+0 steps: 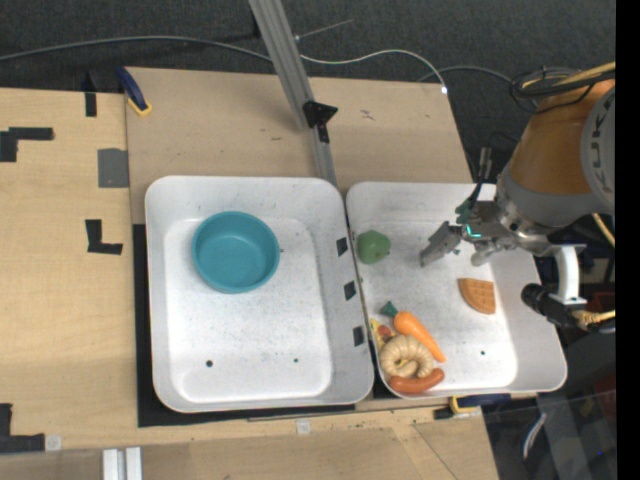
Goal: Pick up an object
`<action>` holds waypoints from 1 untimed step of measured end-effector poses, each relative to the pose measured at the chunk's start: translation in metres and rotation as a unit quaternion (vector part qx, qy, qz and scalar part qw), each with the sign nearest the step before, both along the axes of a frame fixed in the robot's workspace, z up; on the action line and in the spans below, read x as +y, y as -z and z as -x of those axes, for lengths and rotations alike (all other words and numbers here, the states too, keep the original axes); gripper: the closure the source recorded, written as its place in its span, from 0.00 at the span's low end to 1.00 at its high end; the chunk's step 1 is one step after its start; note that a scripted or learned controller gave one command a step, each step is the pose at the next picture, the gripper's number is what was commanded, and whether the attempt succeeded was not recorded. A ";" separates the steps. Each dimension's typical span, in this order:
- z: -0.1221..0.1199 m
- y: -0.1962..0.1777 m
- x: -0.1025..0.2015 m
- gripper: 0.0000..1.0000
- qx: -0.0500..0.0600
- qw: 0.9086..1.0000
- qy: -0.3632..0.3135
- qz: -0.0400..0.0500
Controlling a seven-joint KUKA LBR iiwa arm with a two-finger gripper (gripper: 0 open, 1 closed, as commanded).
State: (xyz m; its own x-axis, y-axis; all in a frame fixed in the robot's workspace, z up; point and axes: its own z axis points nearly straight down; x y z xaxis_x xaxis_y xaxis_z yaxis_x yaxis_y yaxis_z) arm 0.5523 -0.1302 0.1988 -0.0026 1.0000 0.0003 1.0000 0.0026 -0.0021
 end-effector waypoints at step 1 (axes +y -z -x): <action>-0.007 0.047 0.000 0.00 0.002 1.000 0.001 0.000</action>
State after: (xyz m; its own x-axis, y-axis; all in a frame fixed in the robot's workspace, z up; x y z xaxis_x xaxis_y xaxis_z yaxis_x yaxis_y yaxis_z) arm 0.5588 -0.1304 0.1514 -0.0014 1.0000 0.0001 1.0000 0.0014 -0.0064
